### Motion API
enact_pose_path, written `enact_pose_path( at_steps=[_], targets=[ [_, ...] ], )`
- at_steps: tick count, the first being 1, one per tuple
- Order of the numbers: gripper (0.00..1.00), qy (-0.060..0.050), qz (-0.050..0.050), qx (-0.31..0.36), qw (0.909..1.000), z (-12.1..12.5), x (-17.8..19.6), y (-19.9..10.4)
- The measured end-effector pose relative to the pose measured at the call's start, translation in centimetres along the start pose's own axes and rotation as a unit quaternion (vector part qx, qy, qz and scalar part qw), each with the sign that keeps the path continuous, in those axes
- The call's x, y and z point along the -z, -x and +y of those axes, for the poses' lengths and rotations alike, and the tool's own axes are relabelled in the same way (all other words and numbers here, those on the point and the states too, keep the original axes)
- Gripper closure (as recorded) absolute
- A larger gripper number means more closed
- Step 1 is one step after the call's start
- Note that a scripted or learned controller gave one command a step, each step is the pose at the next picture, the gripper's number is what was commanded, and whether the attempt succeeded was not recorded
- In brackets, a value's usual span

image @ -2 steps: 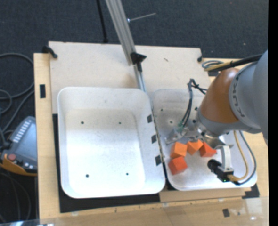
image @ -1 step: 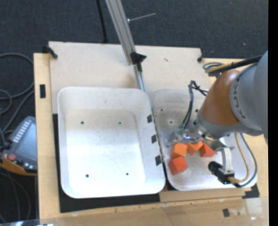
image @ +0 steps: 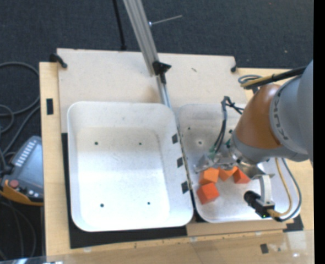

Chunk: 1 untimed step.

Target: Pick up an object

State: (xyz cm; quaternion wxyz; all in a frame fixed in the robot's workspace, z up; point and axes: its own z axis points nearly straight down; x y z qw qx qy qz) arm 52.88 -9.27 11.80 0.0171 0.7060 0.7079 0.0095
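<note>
Camera view: orange blocks (image: 208, 192), judged light, rigid and best gripped across flat faces, are seen in the right bin (image: 206, 216) beneath the pincer (image: 224, 161), whose state cannot be told.

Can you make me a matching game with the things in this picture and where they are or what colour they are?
Things:
1. orange blocks
2. left bin
3. arm
4. metal pole

Places or colours:
A. sticks up from the board behind the bins
B. lie in the right bin
C. grey with an orange band, reaching over the right bin
D. white, next to the bin with the blocks

Pairs: 1-B, 2-D, 3-C, 4-A
</note>
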Motion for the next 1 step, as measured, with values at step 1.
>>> enact_pose_path(
  at_steps=[1],
  targets=[
    [0.00, 0.001, 0.000, 0.000, 1.0000, -0.05, 0.00, -0.02]
  ],
)
